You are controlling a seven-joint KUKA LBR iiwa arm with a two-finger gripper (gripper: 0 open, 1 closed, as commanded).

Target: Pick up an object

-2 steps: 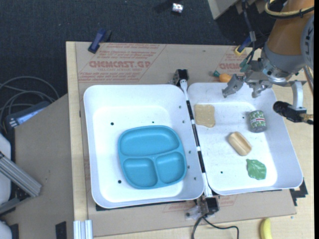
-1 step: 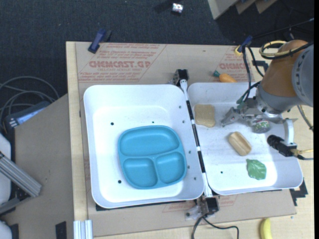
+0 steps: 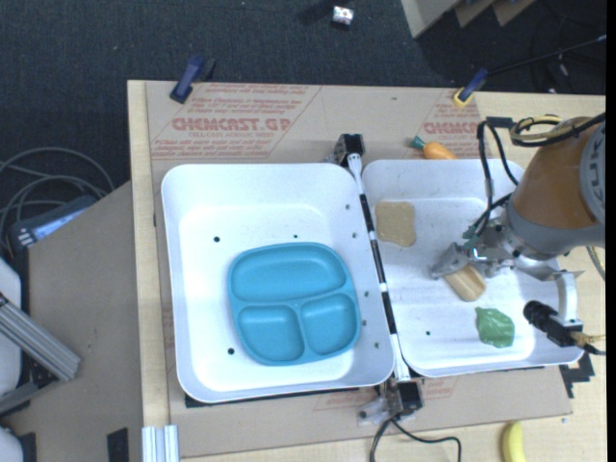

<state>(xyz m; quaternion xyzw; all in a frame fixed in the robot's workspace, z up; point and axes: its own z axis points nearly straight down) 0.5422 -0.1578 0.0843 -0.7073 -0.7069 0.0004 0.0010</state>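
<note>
Tan block (image 3: 467,284) lies mid right bin (image 3: 423,359), just beneath my gripper (image 3: 462,260), poised for a top-down grasp; whether its fingers are apart I cannot tell. Green piece (image 3: 495,327) near; blue tray (image 3: 293,301) left.

The gripper (image 3: 460,261) hangs low in the right bin (image 3: 423,352), apparently touching the wooden block (image 3: 468,284) just beneath it. The flat tan piece (image 3: 396,223) lies up and left of the gripper, the leafy piece (image 3: 496,327) below and right. Far left of it, the divided tray (image 3: 294,300) sits in the left bin (image 3: 197,258).
</note>
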